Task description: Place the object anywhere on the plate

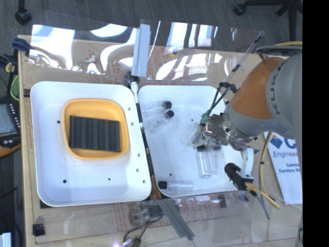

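Note:
A yellow plate (95,109) with a dark ridged insert (95,133) lies in the left bin (46,179). Several clear vials with black caps lie in the right bin (175,153): two at its upper left (154,108) (160,121) and one along the front edge (177,186). Another clear vial (204,164) sits just below my gripper (206,141), which is low over the right part of the right bin. Whether the gripper touches that vial is unclear.
The arm's grey and orange wrist (257,94) covers the right bin's right side. A raised rim (143,138) divides the two bins. Papers (288,158) lie on the bench to the right of the bins.

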You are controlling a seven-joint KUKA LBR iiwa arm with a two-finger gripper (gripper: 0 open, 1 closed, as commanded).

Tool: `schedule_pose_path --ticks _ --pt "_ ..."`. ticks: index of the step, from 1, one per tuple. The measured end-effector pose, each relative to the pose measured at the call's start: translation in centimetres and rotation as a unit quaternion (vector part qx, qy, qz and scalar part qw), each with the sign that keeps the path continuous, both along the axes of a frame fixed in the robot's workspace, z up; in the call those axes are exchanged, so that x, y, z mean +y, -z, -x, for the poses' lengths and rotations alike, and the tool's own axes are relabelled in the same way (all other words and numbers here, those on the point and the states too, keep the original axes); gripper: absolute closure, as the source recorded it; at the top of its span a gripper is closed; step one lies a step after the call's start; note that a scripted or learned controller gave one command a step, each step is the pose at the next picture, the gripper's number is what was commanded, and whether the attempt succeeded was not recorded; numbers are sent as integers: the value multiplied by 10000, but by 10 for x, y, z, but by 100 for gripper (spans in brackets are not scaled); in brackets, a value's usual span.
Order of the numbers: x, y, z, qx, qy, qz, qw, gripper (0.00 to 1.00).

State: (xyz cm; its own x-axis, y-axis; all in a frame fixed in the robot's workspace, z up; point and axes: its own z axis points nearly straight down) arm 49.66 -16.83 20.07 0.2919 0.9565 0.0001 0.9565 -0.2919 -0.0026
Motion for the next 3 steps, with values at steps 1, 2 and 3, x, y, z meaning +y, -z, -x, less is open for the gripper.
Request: schedule_pose_path --ticks 1,2,3 --pt "51 11 21 19 -1029 -12 9947 100" --pt "94 -18 -51 1 -1431 -5 9897 100" --pt "145 -9 -79 -8 -2466 -2 9691 100"
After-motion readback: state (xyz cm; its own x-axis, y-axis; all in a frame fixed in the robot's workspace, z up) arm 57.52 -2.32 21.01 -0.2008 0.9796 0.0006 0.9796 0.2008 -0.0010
